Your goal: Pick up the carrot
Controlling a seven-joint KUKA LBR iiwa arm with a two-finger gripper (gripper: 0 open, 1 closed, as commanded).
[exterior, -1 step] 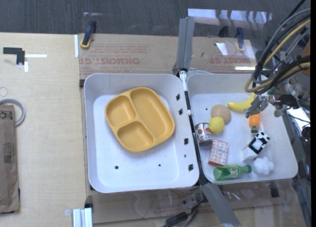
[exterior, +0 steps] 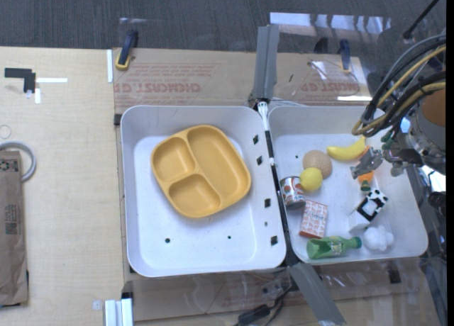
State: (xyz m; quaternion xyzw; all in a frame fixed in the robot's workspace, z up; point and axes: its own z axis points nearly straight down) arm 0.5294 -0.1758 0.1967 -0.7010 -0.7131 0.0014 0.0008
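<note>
The carrot (exterior: 365, 166) is a small orange piece with a green end, in the right bin (exterior: 340, 130) near its right side, just below the tip of a banana (exterior: 347, 151). My gripper (exterior: 386, 156) reaches in from the right edge and sits right beside the carrot, at its right end. The grey wrist and its cables hide where the gripper meets the carrot, so I cannot tell if it is touching or holding it.
The right bin also holds a brown ball (exterior: 318, 162), a lemon (exterior: 311, 178), a can (exterior: 292, 191), a red box (exterior: 313, 219), a green bottle (exterior: 333, 246), a black-and-white toy (exterior: 371, 204) and a white fluffy lump (exterior: 379, 237). A yellow divided plate (exterior: 201, 170) lies in the left bin (exterior: 138, 197).
</note>
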